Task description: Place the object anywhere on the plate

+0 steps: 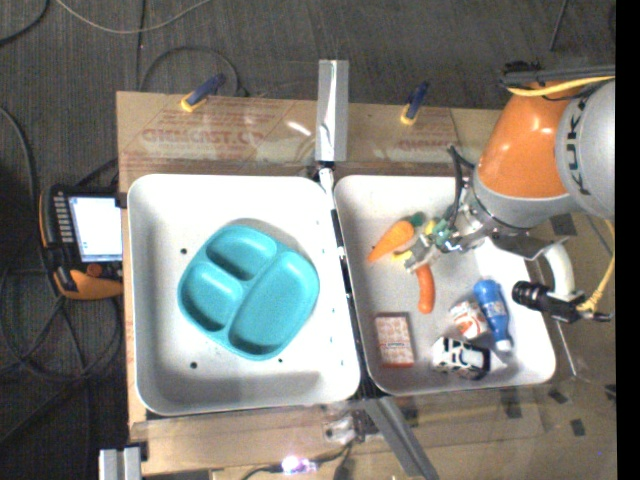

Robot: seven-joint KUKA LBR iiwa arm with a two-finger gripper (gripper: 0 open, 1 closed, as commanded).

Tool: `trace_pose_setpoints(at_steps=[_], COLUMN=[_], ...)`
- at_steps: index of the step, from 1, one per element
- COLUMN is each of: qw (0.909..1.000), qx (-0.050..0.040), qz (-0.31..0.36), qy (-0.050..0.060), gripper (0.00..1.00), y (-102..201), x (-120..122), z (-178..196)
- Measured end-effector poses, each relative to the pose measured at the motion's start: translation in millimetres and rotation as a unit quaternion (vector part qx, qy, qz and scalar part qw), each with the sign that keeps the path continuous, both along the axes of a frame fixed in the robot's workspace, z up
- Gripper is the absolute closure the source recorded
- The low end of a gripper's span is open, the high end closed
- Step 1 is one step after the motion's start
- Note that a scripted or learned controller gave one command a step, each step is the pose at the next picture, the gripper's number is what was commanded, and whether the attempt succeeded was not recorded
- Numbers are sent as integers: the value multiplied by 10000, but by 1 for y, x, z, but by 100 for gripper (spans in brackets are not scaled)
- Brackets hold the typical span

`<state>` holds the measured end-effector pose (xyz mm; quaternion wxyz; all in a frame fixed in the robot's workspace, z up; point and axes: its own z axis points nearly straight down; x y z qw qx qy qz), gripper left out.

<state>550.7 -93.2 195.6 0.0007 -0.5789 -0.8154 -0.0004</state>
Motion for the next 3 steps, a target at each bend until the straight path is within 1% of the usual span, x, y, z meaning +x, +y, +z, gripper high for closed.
trace_pose_setpoints(at_steps=[1,2,3], qw=[9986,9960,9960], qx=[-4,-9,-8], qz=[532,892,891], qy=[12,9,8], gripper=[100,100,0], y=[97,174,174], x=[9,12,12], z=[-13,-13,-13])
